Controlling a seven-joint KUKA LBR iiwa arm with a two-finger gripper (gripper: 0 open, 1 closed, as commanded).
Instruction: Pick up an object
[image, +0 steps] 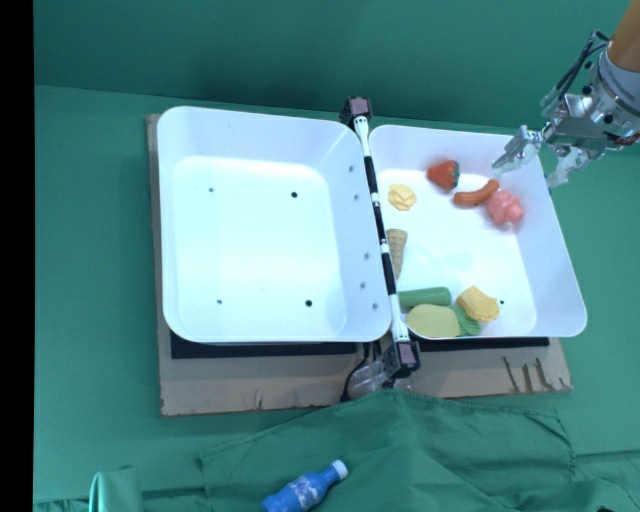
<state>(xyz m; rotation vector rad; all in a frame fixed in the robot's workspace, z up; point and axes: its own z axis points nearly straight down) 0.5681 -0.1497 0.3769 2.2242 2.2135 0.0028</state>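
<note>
My gripper (534, 158): spread open, nothing between the fingers, raised over the right bin's (560, 262) far-right rim to clear it.
Targets: pink toy (505, 208) nearest, beside sausage (476, 194).

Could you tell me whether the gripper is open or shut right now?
Open: the gripper hangs over the right bin's far corner, fingers spread with nothing between them.

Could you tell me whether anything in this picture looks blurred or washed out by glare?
In the camera view, the pink lumpy toy in the right white bin looks smeared by motion blur; the left white bin floor is brightly washed out; the metal tool stays fairly sharp.
</note>
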